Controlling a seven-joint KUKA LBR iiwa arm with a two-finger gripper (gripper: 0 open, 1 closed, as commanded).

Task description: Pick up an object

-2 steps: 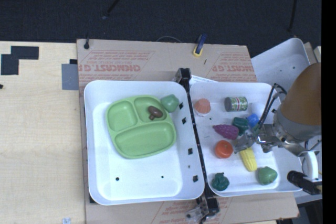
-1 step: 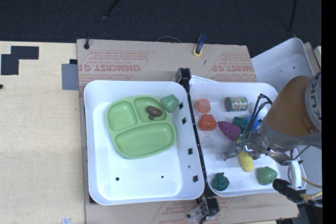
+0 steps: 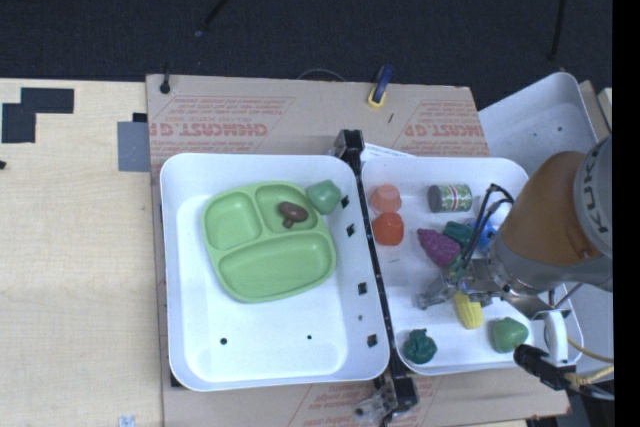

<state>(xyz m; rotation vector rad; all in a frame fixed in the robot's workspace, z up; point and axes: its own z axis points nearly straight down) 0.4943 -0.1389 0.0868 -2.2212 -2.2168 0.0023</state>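
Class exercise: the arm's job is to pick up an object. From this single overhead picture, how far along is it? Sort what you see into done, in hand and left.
Done: the gripper has reached into the right bin, low among the toys. In hand: it sits beside the yellow piece and purple piece, but nothing shows between its fingers. Left: a grasp and a lift; the small can and orange pieces lie untouched.

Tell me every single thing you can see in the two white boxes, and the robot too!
left bin: 1, white, left side of bench
divided plate: 1, green, left bin
small brown piece: 1, brown, plate's upper right compartment
green lump: 1, by plate's upper right corner
right bin: 1, white, beside left bin
orange pieces: 2, right bin, near divider
can: 1, green label, lying down
purple piece: 1, middle
yellow piece: 1, under gripper
green pieces: 2, bottom edge
gripper: 1, grey, over right bin
arm: 1, orange band, from right
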